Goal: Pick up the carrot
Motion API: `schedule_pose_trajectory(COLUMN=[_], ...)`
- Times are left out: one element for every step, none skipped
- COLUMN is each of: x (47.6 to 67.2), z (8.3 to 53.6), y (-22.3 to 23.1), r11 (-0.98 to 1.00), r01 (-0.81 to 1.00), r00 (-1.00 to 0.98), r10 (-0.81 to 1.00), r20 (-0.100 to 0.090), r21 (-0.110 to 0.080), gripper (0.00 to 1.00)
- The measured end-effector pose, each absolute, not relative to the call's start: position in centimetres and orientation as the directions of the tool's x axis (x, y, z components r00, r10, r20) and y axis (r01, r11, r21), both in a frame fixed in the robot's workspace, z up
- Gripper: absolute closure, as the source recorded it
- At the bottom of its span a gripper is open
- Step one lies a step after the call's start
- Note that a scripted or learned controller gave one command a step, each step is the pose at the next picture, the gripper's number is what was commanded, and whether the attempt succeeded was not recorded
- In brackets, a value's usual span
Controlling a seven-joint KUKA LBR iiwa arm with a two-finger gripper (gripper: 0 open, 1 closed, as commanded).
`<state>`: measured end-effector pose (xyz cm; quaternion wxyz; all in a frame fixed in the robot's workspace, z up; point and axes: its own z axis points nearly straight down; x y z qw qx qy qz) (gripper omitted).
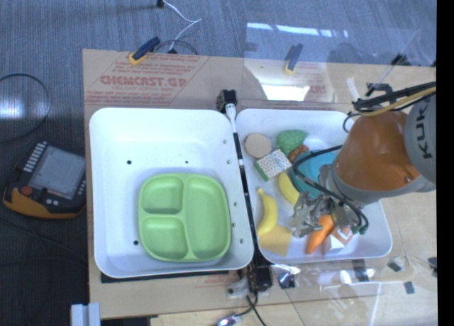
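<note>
The carrot (320,235) lies low in the right bin (376,246), touching the end effector (312,217) just above. I cannot tell its grip. Lifting is not done.

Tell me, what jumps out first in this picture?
The robot arm's big orange band looms over the right bin, its gripper down among toy food beside an orange carrot and a yellow banana. In the left bin sits a bright green divided plate.
</note>
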<state>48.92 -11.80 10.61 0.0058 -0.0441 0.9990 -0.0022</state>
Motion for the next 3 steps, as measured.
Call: schedule_pose_trajectory(x=[50.0, 50.0, 50.5], z=[14.0, 13.9, 9.1], y=[-10.8, -10.8, -14.1], r11=[0.980, 0.980, 0.845], r01=[-0.201, -0.201, -0.535], r00=[-0.980, -0.980, -0.845], r10=[-0.201, -0.201, -0.535], r20=[-0.004, -0.002, -0.010], r21=[-0.002, -0.002, 0.000], gripper=[1.00, 0.00, 0.00])
